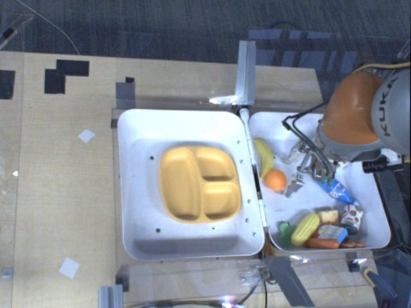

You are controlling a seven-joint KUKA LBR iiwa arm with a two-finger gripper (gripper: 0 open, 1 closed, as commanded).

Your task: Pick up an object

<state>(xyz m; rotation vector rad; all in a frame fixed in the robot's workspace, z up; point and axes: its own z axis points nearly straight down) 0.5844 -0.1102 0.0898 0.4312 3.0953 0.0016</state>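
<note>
Two white bins, arm over the right one
Left bin holds a yellow tray; an orange lies just left of the gripper, whose fingers stand apart, gripping nothing

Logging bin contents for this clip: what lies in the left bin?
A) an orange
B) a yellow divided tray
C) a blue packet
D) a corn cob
B: the yellow divided tray sits alone in the left bin, while the orange, corn cob and blue packet all lie in the right bin.
</note>
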